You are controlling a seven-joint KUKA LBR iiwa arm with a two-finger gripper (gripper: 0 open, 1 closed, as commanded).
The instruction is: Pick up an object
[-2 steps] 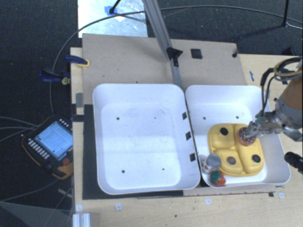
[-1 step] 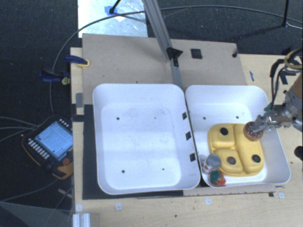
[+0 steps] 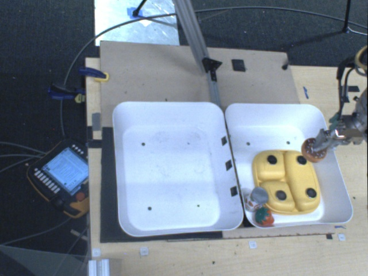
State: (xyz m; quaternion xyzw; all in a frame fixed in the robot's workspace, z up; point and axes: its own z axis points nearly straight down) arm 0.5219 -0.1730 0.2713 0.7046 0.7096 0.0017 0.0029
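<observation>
Seen from above at a slant, a tan table [image 3: 172, 73] carries two shallow white plastic bins side by side. The left bin [image 3: 169, 165] has a bare floor. In the right bin [image 3: 276, 125] lies a large yellow plastic block with four rounded lobes and dark round spots [image 3: 287, 180], filling its near half. Against the block's lower left corner sit a small grey-white rounded object [image 3: 257, 196] and, just below it, a small red and green item [image 3: 263, 214] (both too small to identify). The arm's tool [image 3: 315, 149] enters from the right and hangs over the block's upper right corner; whether it is wide or narrow cannot be told. A black and orange handheld controller with a lit screen [image 3: 62, 174] lies on the dark floor at left.
</observation>
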